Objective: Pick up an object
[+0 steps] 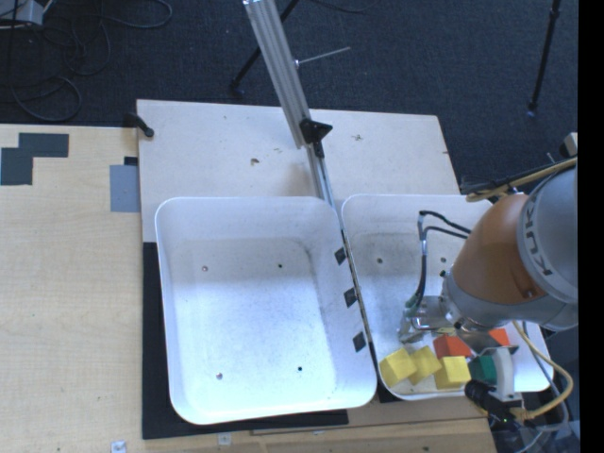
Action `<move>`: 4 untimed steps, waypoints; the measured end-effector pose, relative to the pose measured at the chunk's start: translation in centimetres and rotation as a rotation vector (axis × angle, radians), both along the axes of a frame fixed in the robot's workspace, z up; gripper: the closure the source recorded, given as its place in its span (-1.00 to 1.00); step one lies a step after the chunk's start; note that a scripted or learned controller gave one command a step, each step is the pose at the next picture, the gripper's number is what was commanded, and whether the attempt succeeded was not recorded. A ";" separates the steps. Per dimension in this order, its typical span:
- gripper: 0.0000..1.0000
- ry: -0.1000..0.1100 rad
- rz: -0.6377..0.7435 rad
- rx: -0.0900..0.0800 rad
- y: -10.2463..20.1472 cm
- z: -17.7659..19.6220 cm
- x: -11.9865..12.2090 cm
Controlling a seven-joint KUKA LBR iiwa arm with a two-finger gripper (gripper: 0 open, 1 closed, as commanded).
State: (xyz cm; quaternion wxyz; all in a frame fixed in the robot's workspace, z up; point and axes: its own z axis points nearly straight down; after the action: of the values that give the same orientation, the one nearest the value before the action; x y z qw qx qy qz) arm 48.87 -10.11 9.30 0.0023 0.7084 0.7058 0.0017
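Note:
In the near part of the right bin (382,253) lie two yellow blocks (399,365) (453,371), an orange block (453,345) and a green piece (486,366). My gripper (422,325) hangs low in that bin, just above and behind these blocks. The orange wrist band and grey arm (505,253) cover most of it. Part of the orange block and the green piece is hidden under the arm.
The left bin (189,243) stands beside the right one, with a slanted metal rail (283,74) rising from the wall between them. A black cable (439,223) loops off the wrist. Bare bin floor lies behind the gripper.

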 end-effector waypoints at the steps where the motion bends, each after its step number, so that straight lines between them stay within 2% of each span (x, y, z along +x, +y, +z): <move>1: 1.00 -0.001 0.000 -0.004 0.2 0.0 0.0; 2: 1.00 0.000 -0.002 0.001 0.0 0.0 0.0; 3: 1.00 -0.001 -0.001 -0.003 0.1 0.0 0.0; 4: 1.00 0.001 -0.001 0.004 -0.2 0.0 0.0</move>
State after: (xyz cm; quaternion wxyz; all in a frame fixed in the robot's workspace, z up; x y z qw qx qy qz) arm 48.89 -10.29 9.30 0.0006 0.7089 0.7053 0.0025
